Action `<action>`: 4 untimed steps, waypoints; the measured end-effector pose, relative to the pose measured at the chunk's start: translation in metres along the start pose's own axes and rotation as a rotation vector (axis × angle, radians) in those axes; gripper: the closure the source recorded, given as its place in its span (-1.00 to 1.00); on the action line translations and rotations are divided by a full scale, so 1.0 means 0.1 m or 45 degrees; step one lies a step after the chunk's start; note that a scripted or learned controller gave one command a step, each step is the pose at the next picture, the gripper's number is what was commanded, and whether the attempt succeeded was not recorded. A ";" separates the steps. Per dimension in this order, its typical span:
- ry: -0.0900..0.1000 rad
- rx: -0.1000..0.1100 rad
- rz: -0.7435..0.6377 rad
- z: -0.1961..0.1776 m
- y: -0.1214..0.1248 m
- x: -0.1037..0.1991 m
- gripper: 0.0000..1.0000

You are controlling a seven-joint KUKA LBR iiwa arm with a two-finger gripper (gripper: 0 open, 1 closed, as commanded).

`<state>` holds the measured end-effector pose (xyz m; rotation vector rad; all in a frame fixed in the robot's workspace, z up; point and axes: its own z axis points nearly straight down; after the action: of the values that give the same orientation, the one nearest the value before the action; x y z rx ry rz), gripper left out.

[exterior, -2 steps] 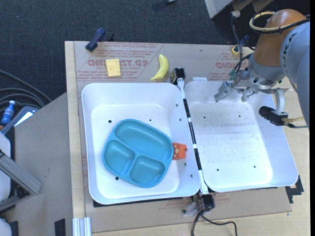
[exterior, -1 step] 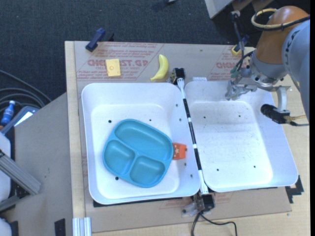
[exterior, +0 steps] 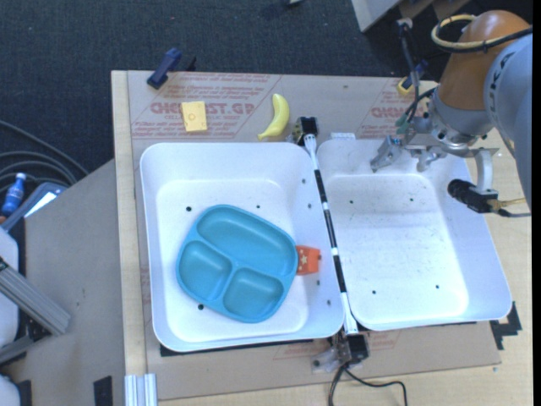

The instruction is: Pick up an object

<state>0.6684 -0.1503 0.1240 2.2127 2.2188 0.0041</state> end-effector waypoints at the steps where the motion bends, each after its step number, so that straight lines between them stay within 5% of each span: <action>1: 0.006 0.013 0.005 0.39 -0.03 -0.15 -1.00; 2: 0.004 0.009 0.003 0.28 -0.02 -0.15 1.00; 3: 0.004 0.010 0.003 0.29 -0.02 -0.15 -1.00; 4: 0.003 0.006 0.003 0.18 -0.01 -0.15 1.00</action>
<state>0.6677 -0.1653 0.1061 2.2191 2.2193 0.0013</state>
